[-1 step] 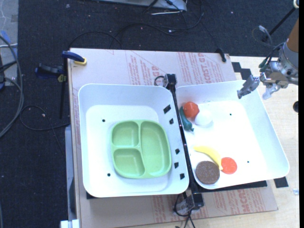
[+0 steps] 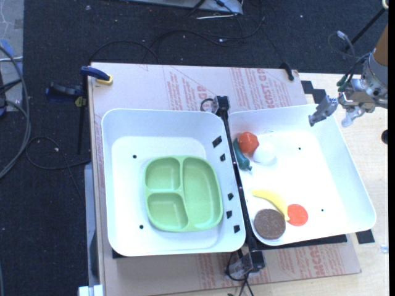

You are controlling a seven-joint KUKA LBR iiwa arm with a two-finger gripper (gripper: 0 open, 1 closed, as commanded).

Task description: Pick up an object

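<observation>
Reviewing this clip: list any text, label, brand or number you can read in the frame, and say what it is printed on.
Red print on the board under the two bins, upper edge: upside down and blurred; no word reads with certainty.
Red print on the same board's lower right strip: partly covered and blurred, unreadable.
Green tray, white bins, food items and claw: no visible text.
</observation>
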